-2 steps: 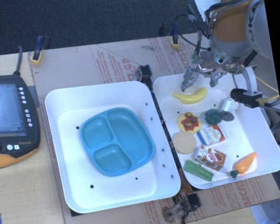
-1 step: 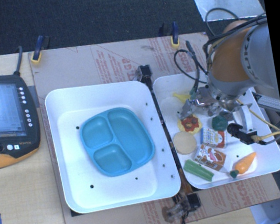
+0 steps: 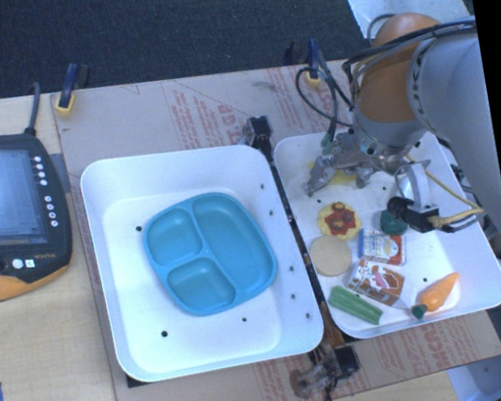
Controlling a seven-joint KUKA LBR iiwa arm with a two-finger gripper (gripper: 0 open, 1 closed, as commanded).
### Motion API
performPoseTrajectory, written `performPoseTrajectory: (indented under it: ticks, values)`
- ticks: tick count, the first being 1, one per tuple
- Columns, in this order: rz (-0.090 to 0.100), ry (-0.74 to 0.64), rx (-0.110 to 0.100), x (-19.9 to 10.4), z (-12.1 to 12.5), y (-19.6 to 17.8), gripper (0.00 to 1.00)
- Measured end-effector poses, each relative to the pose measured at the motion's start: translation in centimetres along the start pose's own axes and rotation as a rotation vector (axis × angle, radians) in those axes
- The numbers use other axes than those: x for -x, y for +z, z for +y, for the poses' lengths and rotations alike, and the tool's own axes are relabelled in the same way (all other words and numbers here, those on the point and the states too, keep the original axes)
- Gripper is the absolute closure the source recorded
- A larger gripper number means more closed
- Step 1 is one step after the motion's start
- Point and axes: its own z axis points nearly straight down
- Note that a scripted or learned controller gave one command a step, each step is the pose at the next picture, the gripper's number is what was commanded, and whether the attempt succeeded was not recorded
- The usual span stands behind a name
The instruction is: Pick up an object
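The right bin [image 3: 473, 277] holds several small items. Among them are a round red and yellow piece [image 3: 339, 220], a beige disc [image 3: 329, 255], a green block [image 3: 355, 305], an orange carrot [image 3: 437, 293], two printed packets [image 3: 378, 269] and a dark green piece [image 3: 393, 218]. My gripper [image 3: 337, 180] hangs over the far end of this bin, just above the red and yellow piece. Its fingers are spread open with nothing between them.
A blue divided plate [image 3: 210, 252] lies in the left bin [image 3: 137, 347]. A control pendant with a screen [image 3: 1, 213] rests on the bench at the far left. Cables run along the right bin's right side by the arm [image 3: 447, 95].
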Motion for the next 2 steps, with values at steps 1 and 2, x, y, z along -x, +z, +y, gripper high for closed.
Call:
performPoseTrajectory:
  ticks: [1, 2]
  values:
    - [-0.001, 0.001, -0.001, -0.97, -6.16, 0.09, 0.00]
    - [-0.001, 0.000, 0.002, -0.28, -6.08, 0.05, 0.00]
